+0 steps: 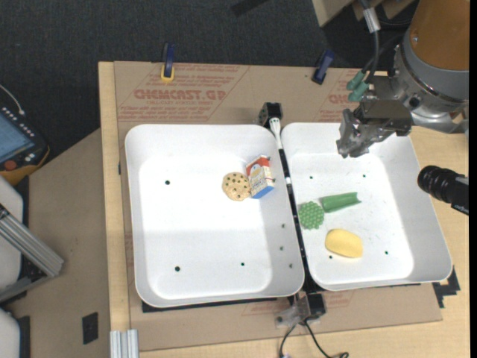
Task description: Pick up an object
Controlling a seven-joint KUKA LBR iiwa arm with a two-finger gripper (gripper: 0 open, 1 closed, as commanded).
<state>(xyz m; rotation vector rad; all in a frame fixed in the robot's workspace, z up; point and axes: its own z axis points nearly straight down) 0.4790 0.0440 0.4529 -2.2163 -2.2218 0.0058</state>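
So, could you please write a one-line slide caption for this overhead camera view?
Pincer above the right bin holding broccoli and lemon; cookie and carton in the left bin.

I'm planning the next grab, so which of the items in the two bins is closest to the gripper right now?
The green broccoli piece in the right bin. It lies just below the gripper, while the yellow lemon sits farther down and the cookie and small carton are in the left bin.

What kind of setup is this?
Likely a robot grasping test bench, not a kitchen: two white bins on clamped cardboard, toy food such as a cookie and lemon, gripper above.
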